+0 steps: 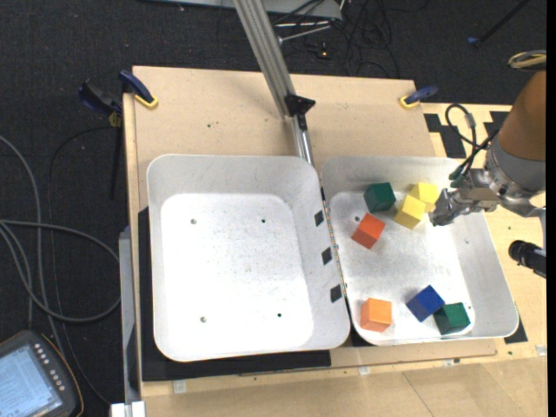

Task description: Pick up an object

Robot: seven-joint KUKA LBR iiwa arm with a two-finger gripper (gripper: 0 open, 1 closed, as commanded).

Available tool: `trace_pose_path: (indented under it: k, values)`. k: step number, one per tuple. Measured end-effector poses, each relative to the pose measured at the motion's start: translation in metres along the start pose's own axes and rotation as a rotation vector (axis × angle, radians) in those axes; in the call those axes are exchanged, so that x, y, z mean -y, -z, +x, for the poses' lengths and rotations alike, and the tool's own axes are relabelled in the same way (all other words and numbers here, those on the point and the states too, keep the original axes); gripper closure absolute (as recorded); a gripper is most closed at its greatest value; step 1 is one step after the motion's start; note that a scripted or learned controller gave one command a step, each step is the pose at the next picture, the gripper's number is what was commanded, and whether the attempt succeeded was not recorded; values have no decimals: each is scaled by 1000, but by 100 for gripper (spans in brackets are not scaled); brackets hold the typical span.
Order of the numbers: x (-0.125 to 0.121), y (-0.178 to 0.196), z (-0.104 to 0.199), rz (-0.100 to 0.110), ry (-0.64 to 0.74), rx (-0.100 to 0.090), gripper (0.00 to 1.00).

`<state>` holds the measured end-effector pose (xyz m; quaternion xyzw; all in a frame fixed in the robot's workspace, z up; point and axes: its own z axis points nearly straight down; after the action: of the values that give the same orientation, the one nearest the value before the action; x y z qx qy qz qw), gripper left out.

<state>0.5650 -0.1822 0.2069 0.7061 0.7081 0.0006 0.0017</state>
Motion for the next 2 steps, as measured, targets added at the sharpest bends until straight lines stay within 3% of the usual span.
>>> trace_pose_path:
  k: [2]
  values:
    - [-15,7,107,3,6,-4,100]
